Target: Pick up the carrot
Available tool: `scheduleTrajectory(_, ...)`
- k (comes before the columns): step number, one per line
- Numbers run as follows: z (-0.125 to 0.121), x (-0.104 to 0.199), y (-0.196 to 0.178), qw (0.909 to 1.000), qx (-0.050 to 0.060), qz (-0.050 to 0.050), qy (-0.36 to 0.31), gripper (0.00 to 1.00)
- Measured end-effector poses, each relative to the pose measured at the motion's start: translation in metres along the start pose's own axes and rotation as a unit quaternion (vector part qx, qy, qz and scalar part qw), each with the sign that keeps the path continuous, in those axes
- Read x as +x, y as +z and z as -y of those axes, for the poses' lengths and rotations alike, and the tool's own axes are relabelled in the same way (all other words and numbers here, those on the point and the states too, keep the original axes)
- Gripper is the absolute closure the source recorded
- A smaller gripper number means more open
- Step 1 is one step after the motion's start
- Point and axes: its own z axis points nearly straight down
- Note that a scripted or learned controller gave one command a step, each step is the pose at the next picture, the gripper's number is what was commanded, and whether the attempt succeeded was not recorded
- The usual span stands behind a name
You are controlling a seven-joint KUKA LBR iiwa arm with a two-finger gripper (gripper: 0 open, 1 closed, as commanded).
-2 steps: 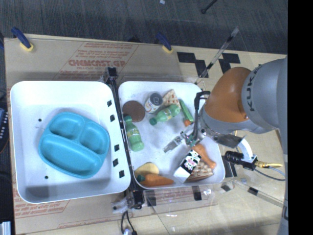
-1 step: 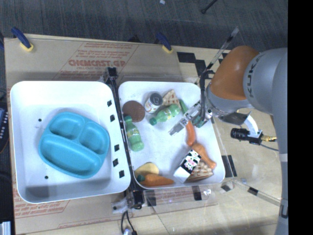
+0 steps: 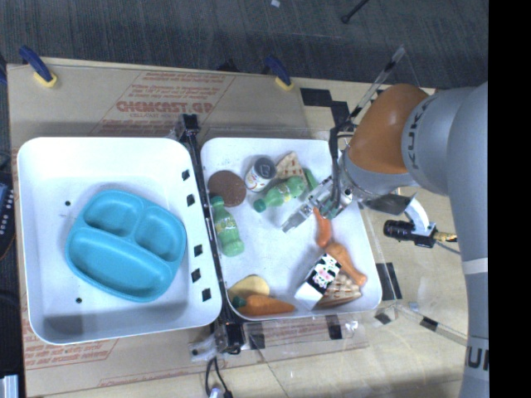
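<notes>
Camera view: tool (image 3: 319,208) low in the right bin (image 3: 357,247), a small carrot (image 3: 321,227) at its tips.
The tips look narrowly parted, touching the carrot's upper end; firm grip uncertain. A bigger carrot (image 3: 267,307) lies along the bin's near wall.

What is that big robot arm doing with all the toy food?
The grey arm reaches in over the right bin, which is full of toy food. Its gripper hangs low by a small orange piece in the middle. The carrot lies at the bin's near edge, untouched. The left bin holds a blue tray.
</notes>
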Motion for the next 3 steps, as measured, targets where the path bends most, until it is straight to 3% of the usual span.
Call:
scheduleTrajectory(1, 0.014, 0.038, -0.129, 0.9985, -0.004, 0.006, -0.054, 0.00)
scheduleTrajectory(2, 0.029, 0.105, -0.033, 0.9987, 0.000, -0.004, -0.050, 0.00)
scheduleTrajectory(3, 0.055, 0.044, -0.050, 0.9963, -0.002, 0.002, -0.086, 0.00)
